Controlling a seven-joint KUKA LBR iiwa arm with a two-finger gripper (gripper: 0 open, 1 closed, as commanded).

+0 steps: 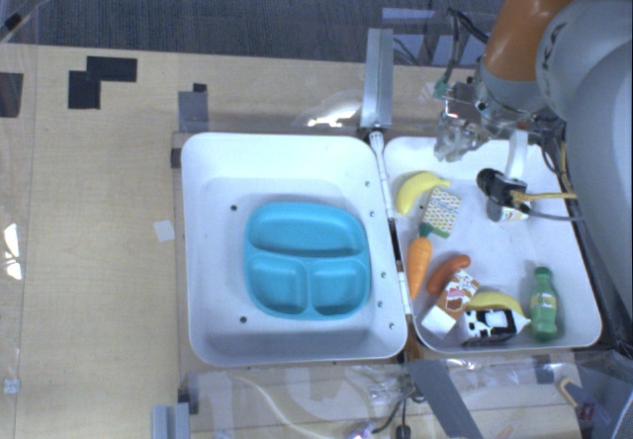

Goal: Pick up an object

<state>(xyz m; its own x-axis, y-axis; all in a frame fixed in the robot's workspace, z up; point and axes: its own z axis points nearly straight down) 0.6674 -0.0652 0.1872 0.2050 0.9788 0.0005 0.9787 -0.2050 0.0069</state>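
**Right bin crowded, arm over its far edge**

Across the right bin (584,313), a carrot (418,265) lies with its long axis running near to far, green top toward the far side. Above that bin's far edge, the grey arm bends in from the right, its gripper (457,143) hanging over the rim; whether it is open or closed cannot be told. Nearby lie 2 bananas (417,190) (497,303), a sausage (448,275) and a green bottle (543,304). Leftward, the other bin (213,185) holds 1 blue divided tray (306,260).
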